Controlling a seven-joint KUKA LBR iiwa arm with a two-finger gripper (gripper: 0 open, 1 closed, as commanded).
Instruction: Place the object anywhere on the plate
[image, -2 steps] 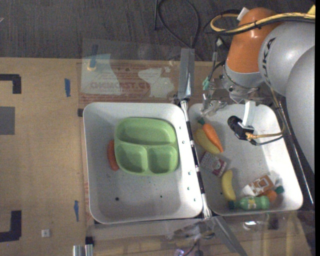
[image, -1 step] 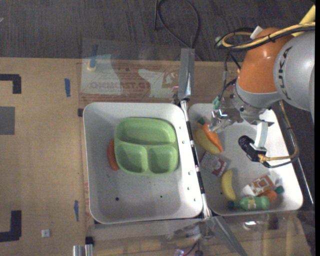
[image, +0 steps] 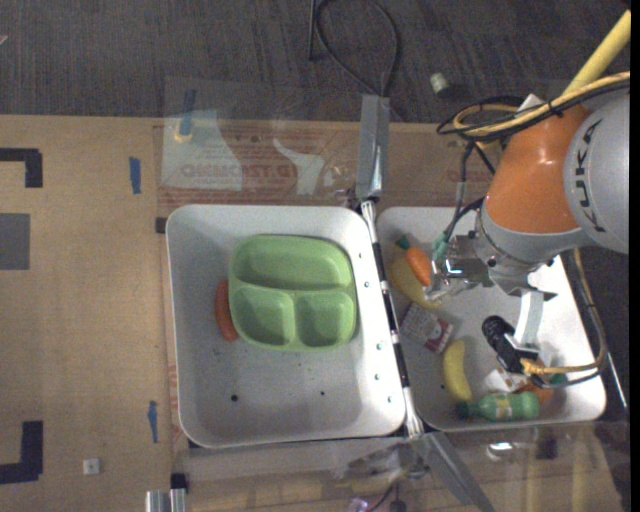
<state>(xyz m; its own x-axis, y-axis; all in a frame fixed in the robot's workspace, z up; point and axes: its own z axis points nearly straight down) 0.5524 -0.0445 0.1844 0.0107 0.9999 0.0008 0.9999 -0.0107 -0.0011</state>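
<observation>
The two-finger gripper (image: 447, 276) is hovering near the left wall of the right white bin (image: 580, 330), its grip impossible to tell, beside a small orange carrot-shaped toy (image: 418, 266), probably to pick it for the green three-compartment plastic plate (image: 293, 292), which is waiting in the left white bin (image: 200, 380).

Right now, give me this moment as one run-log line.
arm: over right bin | gripper: above carrot, grasp unclear | plate: left bin, no task object on it | step: pick pending

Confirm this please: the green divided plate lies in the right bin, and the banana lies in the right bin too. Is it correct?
Not quite. The camera view shows the green divided plate in the left bin, not the right one. The banana does lie in the right bin.
</observation>
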